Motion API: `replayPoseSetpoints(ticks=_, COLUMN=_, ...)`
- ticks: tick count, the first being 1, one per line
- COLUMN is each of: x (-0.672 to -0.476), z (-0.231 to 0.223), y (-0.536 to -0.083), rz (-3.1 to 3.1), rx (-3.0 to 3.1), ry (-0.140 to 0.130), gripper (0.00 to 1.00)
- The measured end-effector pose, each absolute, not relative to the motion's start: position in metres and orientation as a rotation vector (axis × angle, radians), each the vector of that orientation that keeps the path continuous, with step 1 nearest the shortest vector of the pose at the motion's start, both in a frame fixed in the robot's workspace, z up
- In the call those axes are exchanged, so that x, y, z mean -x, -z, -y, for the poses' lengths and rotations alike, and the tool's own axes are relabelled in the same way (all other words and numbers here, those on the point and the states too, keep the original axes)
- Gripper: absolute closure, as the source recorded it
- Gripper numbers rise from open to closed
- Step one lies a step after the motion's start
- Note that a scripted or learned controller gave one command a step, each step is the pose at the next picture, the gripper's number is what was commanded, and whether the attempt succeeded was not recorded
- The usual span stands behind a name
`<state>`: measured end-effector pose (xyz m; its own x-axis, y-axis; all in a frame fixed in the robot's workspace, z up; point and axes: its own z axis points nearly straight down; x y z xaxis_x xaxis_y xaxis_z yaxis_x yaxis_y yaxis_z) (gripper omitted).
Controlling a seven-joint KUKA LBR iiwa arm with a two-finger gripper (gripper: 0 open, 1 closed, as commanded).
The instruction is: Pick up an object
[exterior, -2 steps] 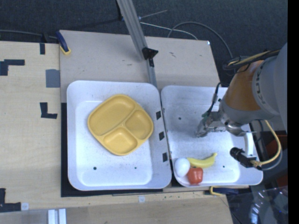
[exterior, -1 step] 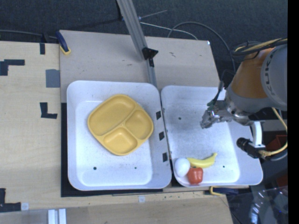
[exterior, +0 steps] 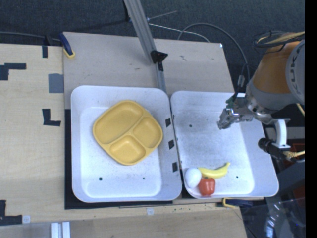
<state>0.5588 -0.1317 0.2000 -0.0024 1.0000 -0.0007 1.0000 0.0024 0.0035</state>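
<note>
1. Tomato (exterior: 207, 186), egg (exterior: 192, 176) and banana (exterior: 216, 170) cluster at the right bin's (exterior: 208, 133) near edge.
2. Gripper (exterior: 225, 120) hovers well apart, above that bin's far side; whether its jaws are spread, I cannot tell.
3. Approach step: next, travel toward the cluster and descend.

A light wooden bench (exterior: 29, 133) extends toward 9 o'clock, marked with dark tape pieces (exterior: 48, 117). A tan board (exterior: 109, 58) lies at 12 o'clock. Dark carpeted floor (exterior: 59, 6) borders the top edge. A metal pole (exterior: 141, 26) slants across the board.
</note>
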Motion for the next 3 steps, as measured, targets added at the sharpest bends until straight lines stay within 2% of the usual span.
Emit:
replayPoseSetpoints(ticks=1, x=-0.557, z=0.124, y=-0.26, rz=-2.221, rx=-2.215, ry=-0.005, gripper=1.0)
replayPoseSetpoints(ticks=3, x=-0.558, z=0.009, y=-0.236, rz=-2.232, rx=-2.215, ry=0.001, gripper=1.0)
